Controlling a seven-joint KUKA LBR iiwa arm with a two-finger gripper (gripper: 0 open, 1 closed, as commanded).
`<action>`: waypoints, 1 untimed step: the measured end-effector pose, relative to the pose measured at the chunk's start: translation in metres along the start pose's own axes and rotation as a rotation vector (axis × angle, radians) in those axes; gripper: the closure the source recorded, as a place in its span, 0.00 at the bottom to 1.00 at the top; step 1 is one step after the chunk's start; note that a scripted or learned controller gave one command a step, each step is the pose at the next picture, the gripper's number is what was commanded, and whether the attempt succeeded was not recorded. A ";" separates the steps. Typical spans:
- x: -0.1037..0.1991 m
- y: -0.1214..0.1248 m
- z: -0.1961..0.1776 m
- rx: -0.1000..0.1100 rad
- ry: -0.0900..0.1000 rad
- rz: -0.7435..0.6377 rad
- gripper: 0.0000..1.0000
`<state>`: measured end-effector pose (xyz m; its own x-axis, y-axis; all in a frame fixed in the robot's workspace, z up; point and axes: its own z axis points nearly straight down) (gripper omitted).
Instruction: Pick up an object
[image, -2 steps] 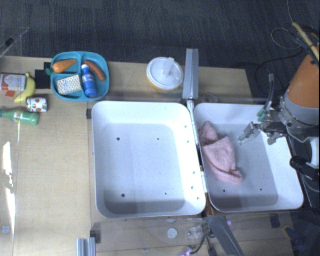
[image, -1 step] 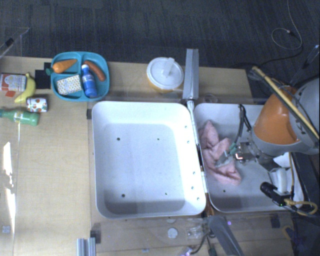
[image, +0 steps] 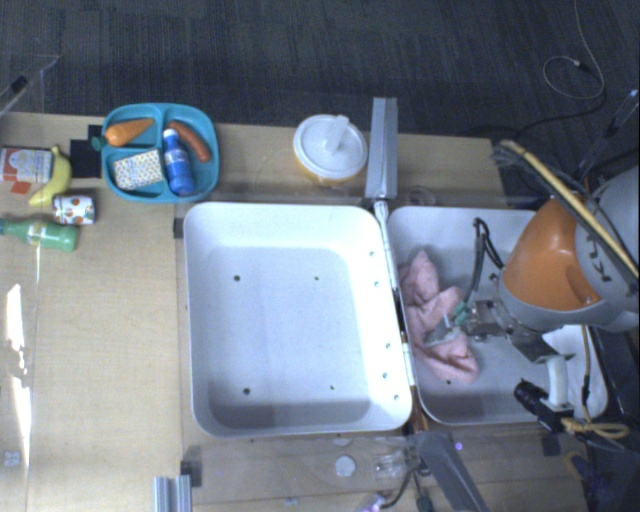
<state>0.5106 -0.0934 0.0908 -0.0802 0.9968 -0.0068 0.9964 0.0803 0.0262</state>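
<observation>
Cloth (image: 437, 318), pink and crumpled, lies in the right bin (image: 500, 225), pressed up near that bin's left wall, and the gripper (image: 462, 320) is right down on it. The fingertips sit at the middle of the heap, on its right side, touching or buried in the folds; whether they are spread or pinched I cannot tell, the tips are too small and dark against the fabric. Most of the pink spills to the left of the fingers, above and below them. The arm (image: 555, 265), orange band showing, comes in from the right over the bin's far edge. Beside it the left bin (image: 290, 315) shows its white floor. Past the bins on the wooden bench (image: 90, 330): a blue tray (image: 160, 150) of toy food, a white lidded cup (image: 330, 148), a banana (image: 55, 178), a green bottle (image: 42, 234). The cloth's long axis runs up and down the bin, its narrow end pointing away toward the cup.
</observation>
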 end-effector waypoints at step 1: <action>0.027 -0.017 -0.092 0.025 0.012 -0.341 0.00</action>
<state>0.4886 -0.0672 0.1818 -0.4092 0.9125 0.0006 0.9125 0.4092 0.0002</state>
